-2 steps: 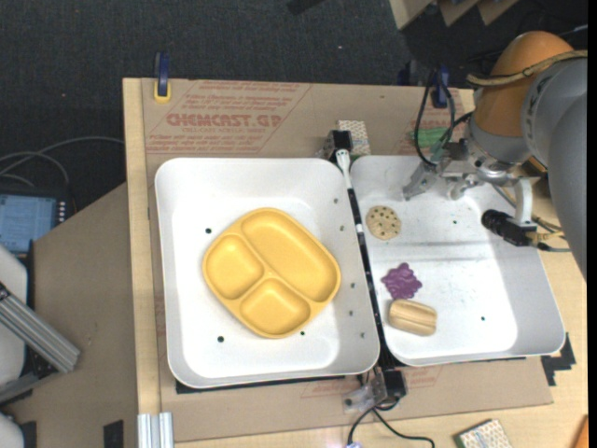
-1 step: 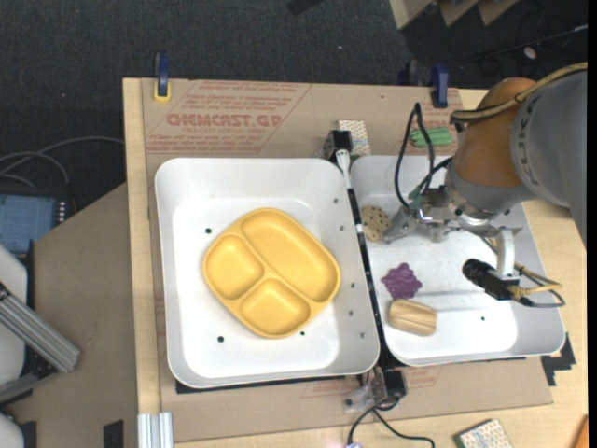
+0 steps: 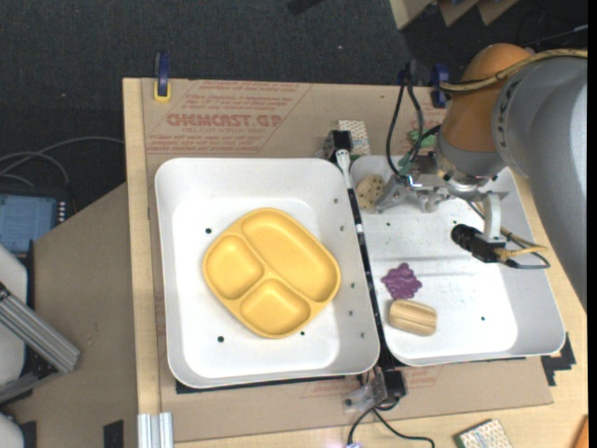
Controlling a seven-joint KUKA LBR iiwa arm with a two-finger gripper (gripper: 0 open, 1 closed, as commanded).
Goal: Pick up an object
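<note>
A yellow divided tray (image 3: 270, 271) with three compartments lies tilted in the middle of the left bin (image 3: 177, 250). In the right bin (image 3: 504, 334), near its left wall, a purple grape-like cluster (image 3: 401, 279) sits just above a tan bread-roll-shaped piece (image 3: 412, 317), the two close together. Farther right, the gripper (image 3: 446, 194) hangs over the bin's back part, apart from both pieces; how it is set cannot be told from here.
</note>
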